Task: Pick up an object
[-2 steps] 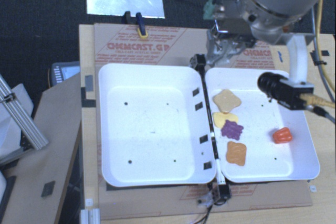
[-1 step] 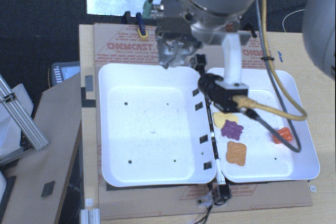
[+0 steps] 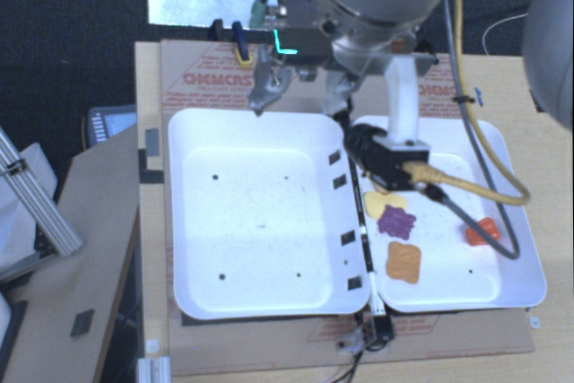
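Above the far rim of the left bin (image 3: 260,117), close to the divide: the gripper (image 3: 302,94), of bare grey metal, parted wide on two slim fingers (image 3: 268,91), with nothing clasped between them.

In the right bin (image 3: 516,278), along its left wall, well clear of the claw: a flat purple piece (image 3: 396,221) with a lumpy, ragged outline; just nearer than that, a tan-orange piece (image 3: 404,262), flat and roughly squarish with scalloped edges; just beyond the purple, a pale yellow piece (image 3: 372,205), smooth and rounded, partly hidden. Further right, apart from these: a small red-orange piece (image 3: 482,231), chunky and glossy.

Over the far part of that bin: a black block (image 3: 386,159) on a white post, trailing a rubbery yellow cable (image 3: 475,184).

Beneath both smooth white bins: a cardboard sheet (image 3: 202,78) with red print.
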`<state>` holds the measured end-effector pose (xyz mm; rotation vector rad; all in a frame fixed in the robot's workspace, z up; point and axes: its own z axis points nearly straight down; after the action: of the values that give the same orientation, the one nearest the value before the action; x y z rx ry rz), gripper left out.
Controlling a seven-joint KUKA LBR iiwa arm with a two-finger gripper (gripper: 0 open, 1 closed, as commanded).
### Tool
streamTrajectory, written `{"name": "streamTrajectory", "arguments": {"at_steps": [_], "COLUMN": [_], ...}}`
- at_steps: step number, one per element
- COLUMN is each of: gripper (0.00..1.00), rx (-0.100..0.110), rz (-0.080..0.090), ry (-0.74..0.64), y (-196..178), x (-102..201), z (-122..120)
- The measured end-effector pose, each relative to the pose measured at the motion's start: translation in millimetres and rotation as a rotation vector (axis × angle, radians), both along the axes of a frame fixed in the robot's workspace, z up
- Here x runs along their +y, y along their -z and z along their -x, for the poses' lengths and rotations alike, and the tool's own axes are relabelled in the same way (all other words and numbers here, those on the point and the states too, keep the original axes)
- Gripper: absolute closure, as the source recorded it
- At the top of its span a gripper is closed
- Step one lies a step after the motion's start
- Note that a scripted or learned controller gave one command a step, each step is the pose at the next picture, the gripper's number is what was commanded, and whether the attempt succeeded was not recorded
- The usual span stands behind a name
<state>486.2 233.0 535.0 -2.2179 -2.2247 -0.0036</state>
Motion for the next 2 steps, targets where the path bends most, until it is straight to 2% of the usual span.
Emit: {"name": "streamTrajectory", "arguments": {"at_steps": [1,2], "gripper": [1.0,0.0], "rx": [-0.002,-0.002], "rz": [-0.002,-0.002], "ry": [-0.003,-0.003], "y": [-11.2,-11.1], "x": [0.5,0.5], "z": [-0.1,-0.1]}}
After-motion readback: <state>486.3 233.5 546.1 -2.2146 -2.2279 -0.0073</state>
